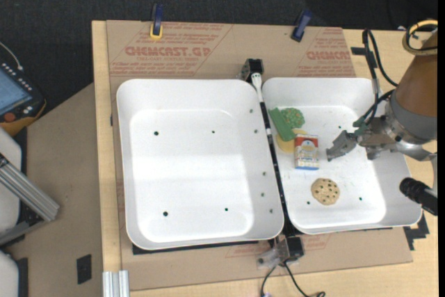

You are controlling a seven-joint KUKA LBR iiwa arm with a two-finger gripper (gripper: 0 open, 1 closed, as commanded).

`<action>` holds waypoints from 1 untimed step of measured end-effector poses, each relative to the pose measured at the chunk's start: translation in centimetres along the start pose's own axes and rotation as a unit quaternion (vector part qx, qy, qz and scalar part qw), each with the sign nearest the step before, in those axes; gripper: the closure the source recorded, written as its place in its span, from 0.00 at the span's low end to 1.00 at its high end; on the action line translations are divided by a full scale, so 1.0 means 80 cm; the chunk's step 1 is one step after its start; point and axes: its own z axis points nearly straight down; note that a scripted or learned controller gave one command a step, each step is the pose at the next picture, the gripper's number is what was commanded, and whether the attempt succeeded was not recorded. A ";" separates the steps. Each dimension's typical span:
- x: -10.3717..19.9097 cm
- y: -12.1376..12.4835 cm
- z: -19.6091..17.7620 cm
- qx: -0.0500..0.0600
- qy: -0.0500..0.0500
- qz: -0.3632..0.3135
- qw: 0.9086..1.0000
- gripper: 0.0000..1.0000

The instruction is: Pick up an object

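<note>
The right bin (361,90) holds three things: a green leafy toy (287,119) over a yellow piece (286,143) near its left wall, a small red and white carton (306,151) just below that, and a round cookie (325,190) toward the front. My gripper (340,147) reaches in from the right, low over the bin floor, just right of the carton. It touches none of the objects.
The left bin (139,170) sits beside the right one, with a black divider strip (268,142) between them. Both rest on a cardboard sheet (208,45) held by a blue and yellow clamp (156,23) and a blue clamp (302,24). Cables (373,59) run along the right.
</note>
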 end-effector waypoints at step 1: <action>-0.074 -0.029 -0.185 -0.009 -0.005 0.003 1.000 0.00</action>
